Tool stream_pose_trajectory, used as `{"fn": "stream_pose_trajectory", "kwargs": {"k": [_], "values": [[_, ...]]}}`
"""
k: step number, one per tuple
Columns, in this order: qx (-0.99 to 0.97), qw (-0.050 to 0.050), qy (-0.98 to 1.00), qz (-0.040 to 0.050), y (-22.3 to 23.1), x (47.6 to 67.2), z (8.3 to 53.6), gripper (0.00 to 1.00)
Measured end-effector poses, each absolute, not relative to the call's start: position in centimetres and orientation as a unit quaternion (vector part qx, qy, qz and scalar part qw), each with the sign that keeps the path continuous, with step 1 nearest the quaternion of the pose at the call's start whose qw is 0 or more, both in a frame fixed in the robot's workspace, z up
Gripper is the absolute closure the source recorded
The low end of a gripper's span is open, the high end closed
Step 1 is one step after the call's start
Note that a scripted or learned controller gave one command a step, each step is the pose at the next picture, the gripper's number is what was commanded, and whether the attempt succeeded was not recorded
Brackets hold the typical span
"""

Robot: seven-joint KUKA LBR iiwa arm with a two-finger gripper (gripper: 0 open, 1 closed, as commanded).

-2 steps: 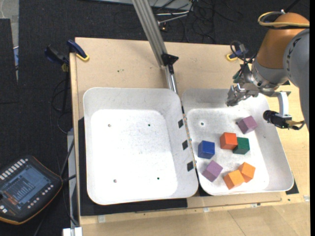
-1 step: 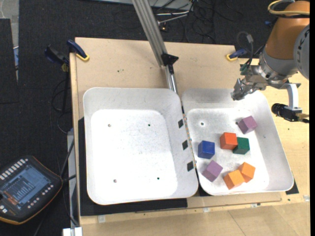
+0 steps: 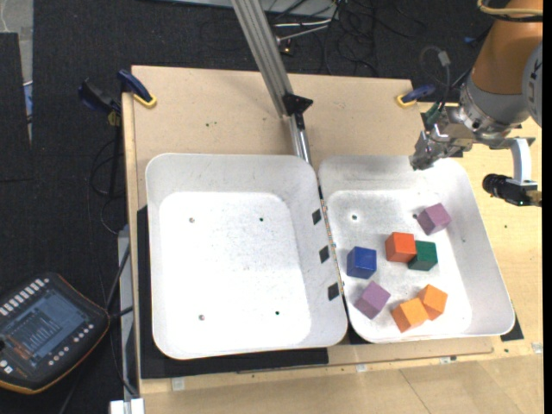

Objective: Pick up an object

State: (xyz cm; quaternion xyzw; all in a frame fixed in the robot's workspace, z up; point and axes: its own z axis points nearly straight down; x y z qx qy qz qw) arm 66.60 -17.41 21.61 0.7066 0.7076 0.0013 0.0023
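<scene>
The right bin (image 3: 379,175) holds several small blocks: a purple one (image 3: 434,218) near the far right, an orange-red one (image 3: 400,247) touching a dark green one (image 3: 423,255), a blue one (image 3: 361,261), a second purple one (image 3: 373,299), and two orange ones (image 3: 409,314) (image 3: 433,300) close together near the front. My gripper (image 3: 426,156) hangs over the bin's far right corner, above and behind the blocks, apart from all of them. Nothing shows between its fingers.
The left bin (image 3: 164,179) lies beside the right one, sharing a middle edge with black clips. A slanted metal pole (image 3: 269,54) runs from the top down to the bins' junction. Clamps sit at the board's far corners. A teach pendant (image 3: 43,330) lies at the lower left.
</scene>
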Motion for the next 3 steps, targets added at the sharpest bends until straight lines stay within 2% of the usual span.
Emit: {"fn": "stream_pose_trajectory", "kwargs": {"k": [2,3], "values": [[0.705,-0.001,0.709,-0.0001,-8.6,61.9,21.1,1.0],[0.705,-0.001,0.71,0.0,-3.9,60.6,20.9,1.0]]}}
